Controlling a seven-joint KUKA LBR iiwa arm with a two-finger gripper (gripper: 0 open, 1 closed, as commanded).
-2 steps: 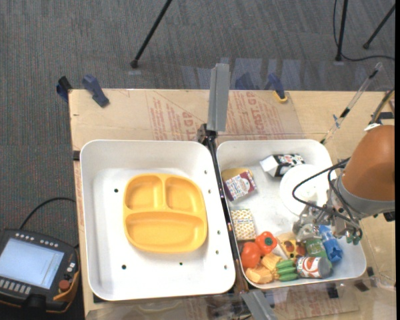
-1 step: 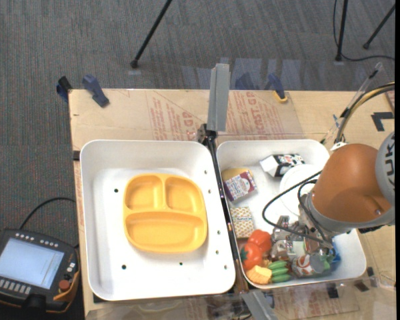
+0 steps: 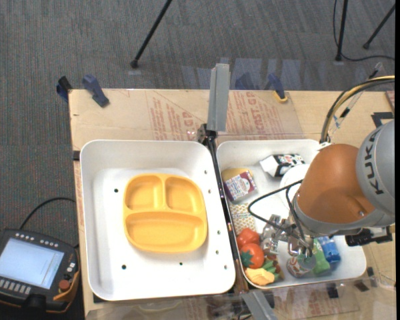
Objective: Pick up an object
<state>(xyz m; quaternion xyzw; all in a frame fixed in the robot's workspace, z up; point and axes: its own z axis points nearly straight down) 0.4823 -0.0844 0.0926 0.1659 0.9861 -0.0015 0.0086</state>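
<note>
The arm leans in low over the right bin [image 3: 253,147], its pincer [image 3: 295,244] down among the clutter at the near end, and from here I can't tell what it has, if anything. Red tomato-like toys [image 3: 250,247] sit just beside it, a blue piece [image 3: 329,252] on the other side, a small jar [image 3: 239,183] farther up. The yellow divided plate [image 3: 165,213] lies alone in the left bin [image 3: 93,179]. This looks like the reach-and-grasp step; next it needs a firm close and a straight lift.
</note>
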